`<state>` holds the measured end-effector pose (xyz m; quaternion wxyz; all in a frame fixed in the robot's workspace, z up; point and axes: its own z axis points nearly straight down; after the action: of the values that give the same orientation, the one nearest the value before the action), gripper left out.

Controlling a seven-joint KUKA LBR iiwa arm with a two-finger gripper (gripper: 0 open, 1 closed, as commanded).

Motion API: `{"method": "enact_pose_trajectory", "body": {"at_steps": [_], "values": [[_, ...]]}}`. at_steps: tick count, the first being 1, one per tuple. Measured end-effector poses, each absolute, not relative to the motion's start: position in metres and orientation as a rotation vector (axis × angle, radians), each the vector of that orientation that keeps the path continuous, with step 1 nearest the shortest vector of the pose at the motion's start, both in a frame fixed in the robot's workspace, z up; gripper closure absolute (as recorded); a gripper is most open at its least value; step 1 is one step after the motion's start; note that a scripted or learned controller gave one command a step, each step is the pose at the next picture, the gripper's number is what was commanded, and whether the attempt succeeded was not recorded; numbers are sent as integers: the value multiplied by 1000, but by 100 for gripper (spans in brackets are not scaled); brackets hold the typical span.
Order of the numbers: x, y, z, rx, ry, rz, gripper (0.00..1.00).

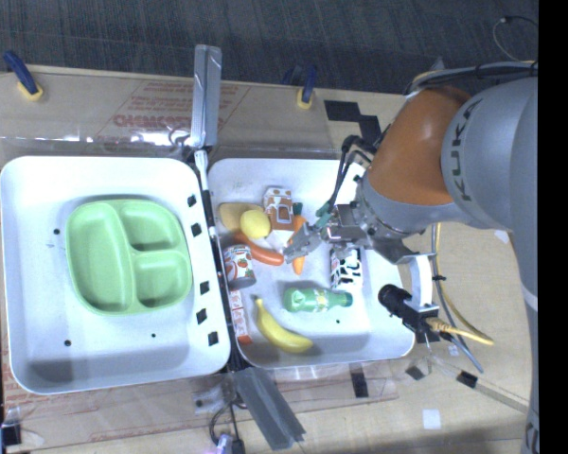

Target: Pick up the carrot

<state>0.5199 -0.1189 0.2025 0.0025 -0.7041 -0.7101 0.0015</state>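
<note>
The carrot (pixel 264 253), an orange-red stick, lies flat in the right bin (pixel 386 343), left of its middle, with one end under a yellow lemon (pixel 255 223). My gripper (pixel 311 238) hangs low over the bin's middle, just right of the carrot's right end. Small orange bits show at the gripper's upper edge and beneath it; what they belong to is unclear. Nothing is visibly held.
Around the carrot lie a red can (pixel 239 266), a banana (pixel 280 331), a green bottle (pixel 314 299), a black-and-white carton (pixel 346 269) and a small brown box (pixel 279 204). The left bin (pixel 28 339) holds a green divided plate (pixel 130 253).
</note>
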Motion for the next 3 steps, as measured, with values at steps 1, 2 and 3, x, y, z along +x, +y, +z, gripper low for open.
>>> {"method": "enact_pose_trajectory", "body": {"at_steps": [1,2,3], "values": [[476,-110,164,-2194,-2244,4,0],[542,-139,91,-2051,-2376,2,0],[542,-139,101,-2048,-2379,5,100]]}}
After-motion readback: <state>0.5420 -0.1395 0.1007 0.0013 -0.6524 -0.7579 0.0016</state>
